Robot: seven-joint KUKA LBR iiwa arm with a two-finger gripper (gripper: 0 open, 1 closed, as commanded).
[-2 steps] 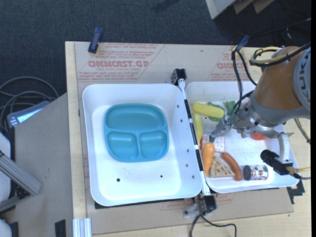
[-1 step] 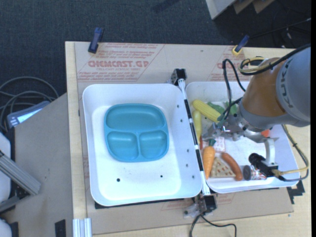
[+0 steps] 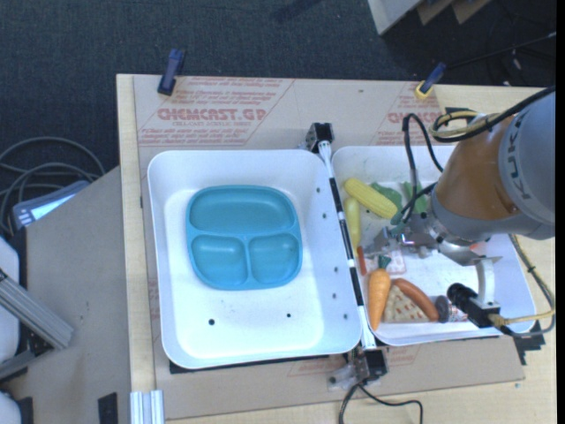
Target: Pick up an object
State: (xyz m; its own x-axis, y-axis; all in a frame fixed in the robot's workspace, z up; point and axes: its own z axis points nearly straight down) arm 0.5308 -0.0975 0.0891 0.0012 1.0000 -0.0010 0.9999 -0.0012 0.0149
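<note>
Closest to us, the right bin [image 3: 521, 303] holds a heap of toy food along its near edge: a carrot [image 3: 378, 295], a waffle-looking piece [image 3: 402, 308] and a sausage [image 3: 416, 295], with corn [image 3: 371, 198] plus something green [image 3: 386, 189] further back. Right over that pile we've got the gripper [image 3: 408, 238] low in the bin, but we can't tell how its jaws stand or if it's got anything. Over in the left bin [image 3: 172, 237] sits just a blue divided plate [image 3: 244, 236].
</note>
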